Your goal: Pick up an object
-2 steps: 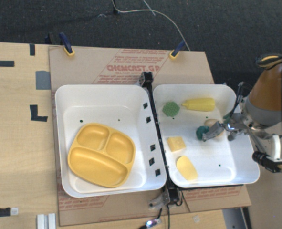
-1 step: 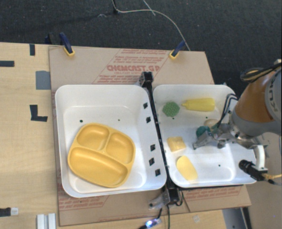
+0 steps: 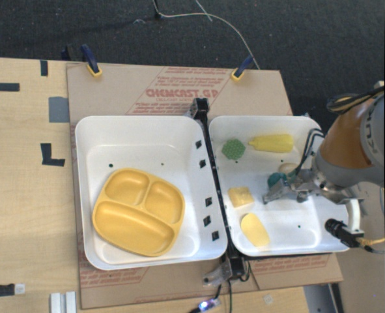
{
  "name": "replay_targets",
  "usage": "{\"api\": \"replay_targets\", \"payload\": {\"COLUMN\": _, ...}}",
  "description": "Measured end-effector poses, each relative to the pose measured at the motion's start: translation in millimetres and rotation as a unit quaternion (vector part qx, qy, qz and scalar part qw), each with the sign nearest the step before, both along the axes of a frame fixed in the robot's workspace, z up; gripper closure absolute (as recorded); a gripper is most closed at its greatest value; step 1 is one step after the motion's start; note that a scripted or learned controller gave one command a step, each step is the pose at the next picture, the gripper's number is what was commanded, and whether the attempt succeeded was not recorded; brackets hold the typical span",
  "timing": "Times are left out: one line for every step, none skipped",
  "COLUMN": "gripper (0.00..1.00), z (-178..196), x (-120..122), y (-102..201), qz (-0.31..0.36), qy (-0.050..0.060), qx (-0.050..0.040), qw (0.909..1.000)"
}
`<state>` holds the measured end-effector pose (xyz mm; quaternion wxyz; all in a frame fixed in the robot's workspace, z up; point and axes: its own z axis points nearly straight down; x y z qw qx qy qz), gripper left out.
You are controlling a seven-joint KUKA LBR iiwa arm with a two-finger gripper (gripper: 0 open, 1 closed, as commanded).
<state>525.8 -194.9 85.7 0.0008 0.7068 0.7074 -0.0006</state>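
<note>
Here, smooth yellow divided plate (image 3: 139, 210), bumpy green ball (image 3: 233, 149), glossy white bins (image 3: 88, 142)

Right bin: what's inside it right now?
The right bin holds a green round piece, a yellow corn-like piece, a pale yellow block and a yellow oval. The gripper is inside too; a pale object beside it is partly covered.

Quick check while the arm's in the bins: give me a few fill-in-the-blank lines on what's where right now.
1. The yellow divided tray lies in the ____ bin.
2. The green ball sits in the ____ bin.
3. Just right of the green ball lies a long object coloured ____.
4. The end effector is over the ____ bin.

Missing words: left; right; yellow; right
</note>
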Motion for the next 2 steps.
{"api": "replay_targets", "payload": {"gripper": 1.00, "z": 10.8, "x": 0.6, "y": -0.6, "qz": 0.000, "qy": -0.002, "qx": -0.0015, "qw": 1.0000}}
{"api": "replay_targets", "payload": {"gripper": 1.00, "z": 73.8, "x": 0.6, "y": -2.1, "qz": 0.000, "qy": -0.002, "qx": 0.0002, "qw": 1.0000}}
